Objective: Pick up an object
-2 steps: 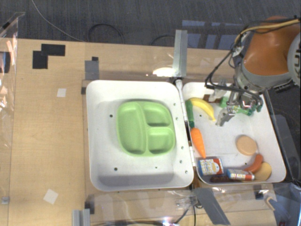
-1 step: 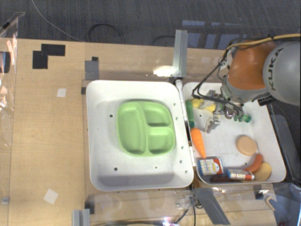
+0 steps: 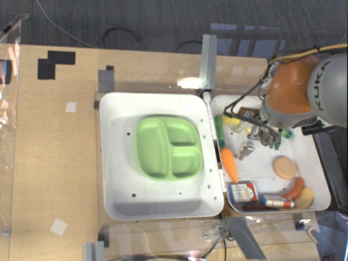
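Gripper (image 3: 246,148) hangs low over the right bin (image 3: 321,170), in its upper middle, under the grey arm (image 3: 304,91) with its orange band. Cannot tell how the gripper is set; nothing shows in its grasp.

Around it:
- green item (image 3: 218,128) along the bin's left wall, upper part, left of the gripper
- something yellow (image 3: 231,122) just above-left, partly under the arm
- small green piece (image 3: 285,134) to the right, at the arm's edge
- carrot (image 3: 230,165) below-left, near, lying lengthwise by the left wall
- tan round disc (image 3: 285,168) below-right, near
- red-and-blue packet (image 3: 243,191) at the bottom left, well apart
- dark stick (image 3: 260,206) and a tube (image 3: 278,202) along the bottom wall
- sausage (image 3: 294,187) and a yellowish lump (image 3: 305,198) in the bottom right corner

Left bin (image 3: 117,145) holds a green divided tray (image 3: 168,147), well apart.
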Available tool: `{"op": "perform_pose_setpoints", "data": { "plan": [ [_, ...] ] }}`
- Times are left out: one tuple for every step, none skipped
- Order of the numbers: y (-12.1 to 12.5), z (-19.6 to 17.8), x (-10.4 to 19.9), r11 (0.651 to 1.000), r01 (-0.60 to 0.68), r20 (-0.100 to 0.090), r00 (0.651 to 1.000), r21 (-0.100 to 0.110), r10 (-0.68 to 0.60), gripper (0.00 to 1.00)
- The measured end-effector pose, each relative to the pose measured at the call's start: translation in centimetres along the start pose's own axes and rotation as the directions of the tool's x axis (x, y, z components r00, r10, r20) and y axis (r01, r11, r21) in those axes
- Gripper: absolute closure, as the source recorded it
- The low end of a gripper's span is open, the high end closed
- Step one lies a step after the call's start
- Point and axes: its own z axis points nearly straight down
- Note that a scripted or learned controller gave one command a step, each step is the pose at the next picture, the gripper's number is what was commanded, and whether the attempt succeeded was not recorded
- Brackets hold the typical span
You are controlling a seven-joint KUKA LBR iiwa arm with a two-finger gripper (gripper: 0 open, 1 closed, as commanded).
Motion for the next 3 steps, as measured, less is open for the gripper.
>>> {"op": "perform_pose_setpoints", "data": {
  "plan": [
    [0.2,-1.3,-0.5,1.0,0.006,0.014,1.0,0.0,-0.006,1.0],
    [1.2,-15.1,-4.4,0.982,0.186,0.0,0.982,0.001,-0.186,1.0],
    [-1.2,-16.9,-6.7,0.867,0.498,-0.005,0.867,-0.002,-0.498,1.0]
  ]
}}
